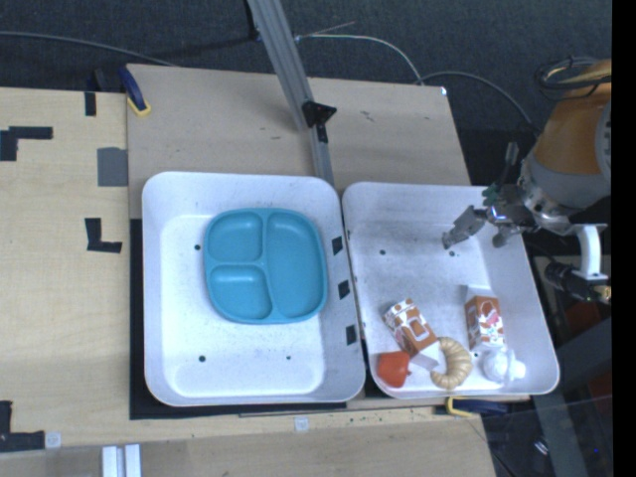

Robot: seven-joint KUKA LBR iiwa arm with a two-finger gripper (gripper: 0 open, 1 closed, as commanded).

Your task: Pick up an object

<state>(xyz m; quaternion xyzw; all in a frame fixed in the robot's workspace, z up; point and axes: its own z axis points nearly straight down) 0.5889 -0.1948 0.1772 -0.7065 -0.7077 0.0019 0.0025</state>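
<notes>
Seen from above the bench, the gripper [475,225] is hanging over the right bin [397,217], near its far right corner, with the grey arm [571,162] and its orange band reaching in across the bin's right rim. Its two dark fingers are standing apart, with nothing between them, over bare white floor.

The objects are lying bunched along the near edge of that bin, well apart from the gripper. A red-and-white carton [409,324] is sitting tilted near the middle of the near edge, a red piece [394,368] is resting against the near rim just beside it, and a tan croissant-shaped piece [454,362] is curling to its right. A second red-and-white carton [484,321] is lying toward the right rim, with a white item [500,367] in the near right corner. The far half of the bin is offering open floor.

In the left bin [169,366], a blue divided plate [265,264] is sitting toward the far edge.
</notes>
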